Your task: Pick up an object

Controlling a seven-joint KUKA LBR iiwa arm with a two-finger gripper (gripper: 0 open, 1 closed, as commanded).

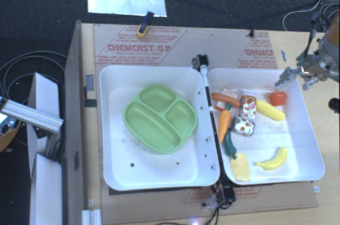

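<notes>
The gripper is seen above the far right corner of the right bin; its finger spread cannot be told, and nothing is seen held. The nearest candidate, a toy tomato, lies below it near the far edge, beside a corn cob whose long axis runs diagonally toward the near right corner. A straight descent centred on one item is advised, clear of its neighbours. A green divided plate occupies the left bin.

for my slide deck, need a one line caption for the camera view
End effector above right bin of toy food; green divided plate in left bin.
</notes>
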